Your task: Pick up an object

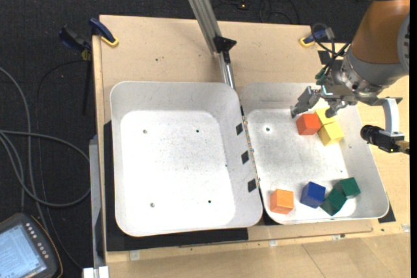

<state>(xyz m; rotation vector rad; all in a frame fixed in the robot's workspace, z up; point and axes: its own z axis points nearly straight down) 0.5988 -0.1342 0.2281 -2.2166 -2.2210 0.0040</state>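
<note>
- The gripper [317,105] is hovering low over the back part of the right bin [287,140], fingers looking spread fairly wide, one dark finger [303,103] sticking out to the left and nothing sitting between them as far as I can see.
- Right under it is an orange-red cube [308,123], with a yellow cube [331,131] touching it on the right. The gripper is sitting just above and slightly behind the pair.
- So I'm guessing this is the approach step, lining up on the orange-red cube and not yet closing on anything.
- Next move probably needs a straight drop with the fingers straddling that cube, and the yellow one being jammed up against it could get in the way of a finger.
- The arm [384,29] is reaching in from the right, orange band up top, wrist bending down toward the bin.
- Further out, along the near edge of the same bin: an orange cube [282,200], a blue cube [313,194] and two green cubes [342,194] bunched together.
- The left bin [130,107] is sitting beside it on the table [163,49].
</note>
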